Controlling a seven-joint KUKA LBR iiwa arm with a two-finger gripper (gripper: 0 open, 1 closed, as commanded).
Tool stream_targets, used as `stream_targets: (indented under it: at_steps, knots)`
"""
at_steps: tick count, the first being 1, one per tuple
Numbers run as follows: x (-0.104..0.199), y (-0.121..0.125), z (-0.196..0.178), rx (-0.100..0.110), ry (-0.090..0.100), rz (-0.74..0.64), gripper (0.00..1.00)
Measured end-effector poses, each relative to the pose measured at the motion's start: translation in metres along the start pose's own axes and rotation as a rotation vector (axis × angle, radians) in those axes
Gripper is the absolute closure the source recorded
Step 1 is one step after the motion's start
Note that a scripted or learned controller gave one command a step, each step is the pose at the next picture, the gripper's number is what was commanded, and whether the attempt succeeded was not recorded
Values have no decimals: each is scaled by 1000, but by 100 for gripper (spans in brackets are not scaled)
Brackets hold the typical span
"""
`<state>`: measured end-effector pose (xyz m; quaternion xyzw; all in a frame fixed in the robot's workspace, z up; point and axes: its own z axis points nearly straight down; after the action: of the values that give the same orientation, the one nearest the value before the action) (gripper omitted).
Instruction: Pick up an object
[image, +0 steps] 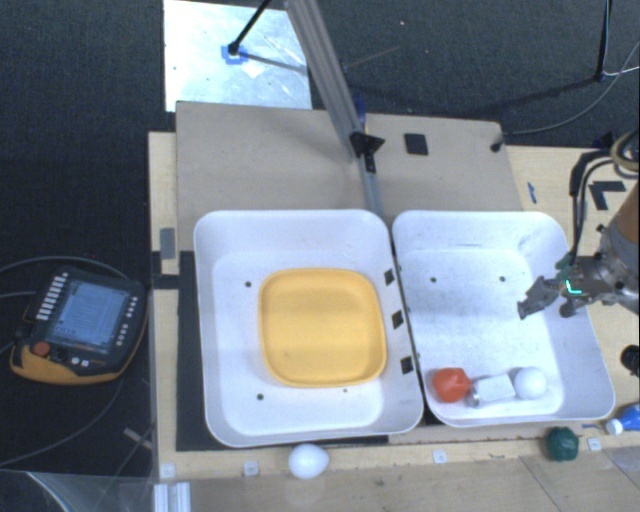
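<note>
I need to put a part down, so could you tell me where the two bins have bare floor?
The right bin is bare from its far wall to the gripper; its near edge is crowded by the orange object and white object. In the left bin, the yellow plate leaves just margins.

Bench (260, 160) with two white bins side by side

The left bin (225, 300) and right bin (480, 250) sit touching along their inner edges on a brown board that covers the wooden bench top. The gripper (545, 297) hangs over the right bin's outer side, so the left bin lies well away from it. A white egg-shaped ball (308, 461) rests on the bench just in front of the left bin, and a dark green ball (562, 444) (small, near the corner) lies below the gripper, just outside the right bin.
</note>
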<state>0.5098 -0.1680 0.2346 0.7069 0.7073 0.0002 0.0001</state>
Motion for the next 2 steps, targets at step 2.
stream_targets:
  at_steps: [2]
  knots:
    - [3, 5, 59, 4, 1, 0, 0]
